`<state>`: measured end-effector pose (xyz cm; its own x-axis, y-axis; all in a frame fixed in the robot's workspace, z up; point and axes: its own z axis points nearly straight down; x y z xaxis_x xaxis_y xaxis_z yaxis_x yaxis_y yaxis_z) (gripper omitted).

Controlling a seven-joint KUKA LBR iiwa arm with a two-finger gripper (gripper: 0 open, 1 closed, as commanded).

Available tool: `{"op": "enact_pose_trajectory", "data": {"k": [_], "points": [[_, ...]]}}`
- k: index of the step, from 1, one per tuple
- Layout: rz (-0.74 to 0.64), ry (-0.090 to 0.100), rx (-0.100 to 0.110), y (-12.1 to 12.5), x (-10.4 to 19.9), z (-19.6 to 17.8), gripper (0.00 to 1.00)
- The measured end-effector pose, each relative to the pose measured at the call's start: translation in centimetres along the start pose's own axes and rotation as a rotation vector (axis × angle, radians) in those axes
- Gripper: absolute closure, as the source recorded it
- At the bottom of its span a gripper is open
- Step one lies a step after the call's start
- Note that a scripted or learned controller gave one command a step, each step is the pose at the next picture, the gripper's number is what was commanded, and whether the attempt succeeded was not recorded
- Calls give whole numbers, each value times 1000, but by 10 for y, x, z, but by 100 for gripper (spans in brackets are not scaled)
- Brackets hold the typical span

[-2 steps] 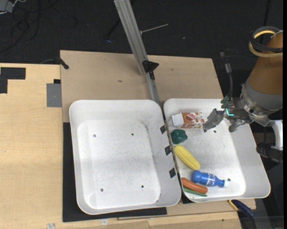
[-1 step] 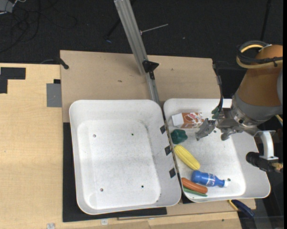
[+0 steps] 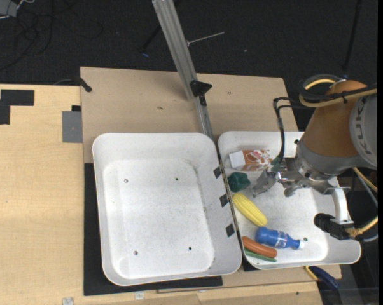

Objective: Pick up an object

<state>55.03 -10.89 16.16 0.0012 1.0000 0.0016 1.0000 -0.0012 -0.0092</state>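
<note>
1. Nearest the camera, in the right bin (image 3: 344, 254), an orange carrot-like toy (image 3: 259, 248) is lying along the near rim, with a blue bottle (image 3: 277, 238) just behind it and a yellow corn cob (image 3: 249, 208) lying aslant beside the divider.
2. Further in, a dark green object (image 3: 238, 182) is sitting near the left wall, and a white-and-red packet (image 3: 252, 159) is resting at the far end.
3. The gripper (image 3: 272, 182) is reaching in from the right above the middle of this bin, its metal fingers pointing toward the green object; nothing is showing between them, and whether they are parted or closed is too blurred to tell.
4. The arm's orange band (image 3: 331, 129) is covering the bin's far right corner.
5. The left bin (image 3: 109, 151) is sitting beside it on the tan bench (image 3: 32, 189).
6. Beyond, a grey metal rail (image 3: 179, 49) is rising aslant against a dark floor with cables.
</note>
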Motion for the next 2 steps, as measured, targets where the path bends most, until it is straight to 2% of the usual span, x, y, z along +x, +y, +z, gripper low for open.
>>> {"op": "enact_pose_trajectory", "data": {"k": [1, 2], "points": [[2, -5, -6, -3, -3, 63, 0], [9, -3, -5, -3, -5, 51, 100]]}}
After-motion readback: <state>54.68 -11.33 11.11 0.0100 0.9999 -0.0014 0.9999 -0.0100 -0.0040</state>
